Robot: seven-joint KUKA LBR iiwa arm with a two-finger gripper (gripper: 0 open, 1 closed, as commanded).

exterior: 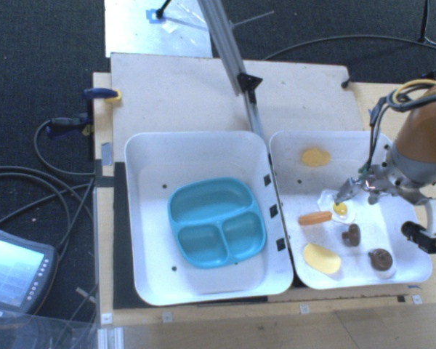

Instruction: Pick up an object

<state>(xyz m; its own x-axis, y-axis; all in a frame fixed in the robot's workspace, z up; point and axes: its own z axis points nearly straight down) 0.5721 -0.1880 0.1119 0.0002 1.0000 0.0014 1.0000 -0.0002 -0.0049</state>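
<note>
My gripper (pixel 346 193) hovers in the right bin (pixel 414 271), right over the fried egg (pixel 338 208); whether my jaws are spread, I cannot tell. An orange carrot (pixel 315 218) lies just beside the egg.

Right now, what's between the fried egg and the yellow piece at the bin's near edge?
In the camera view, the orange carrot lies between the fried egg and the yellow piece, on the right bin floor.
</note>
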